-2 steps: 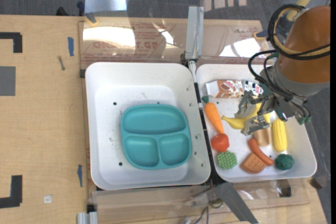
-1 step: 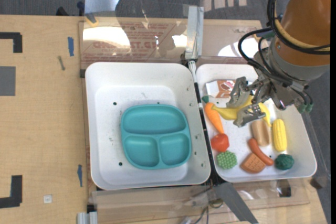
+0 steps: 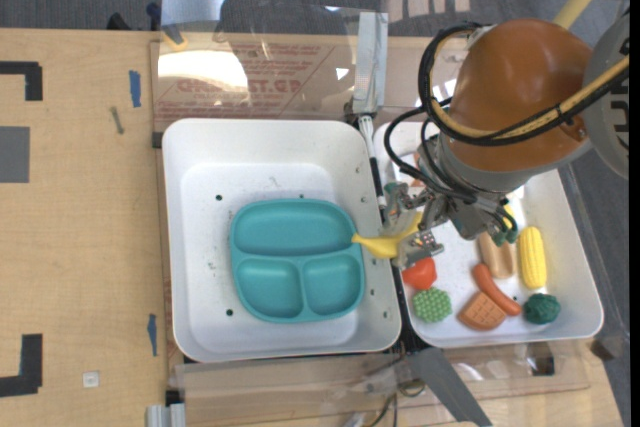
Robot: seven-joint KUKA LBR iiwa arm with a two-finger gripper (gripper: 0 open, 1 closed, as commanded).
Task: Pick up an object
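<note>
The yellow banana (image 3: 380, 243) is pinched in the claw (image 3: 405, 237) over the wall between the two bins. The lifting step is judged underway; a steady raise is needed next.

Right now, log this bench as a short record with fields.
left bin: teal divided plate
right bin: toy corn, carrot, broccoli, green berry, red piece, orange wedge
banana: across the divide between bins
gripper: low over the banana end; grasp unclear
</note>
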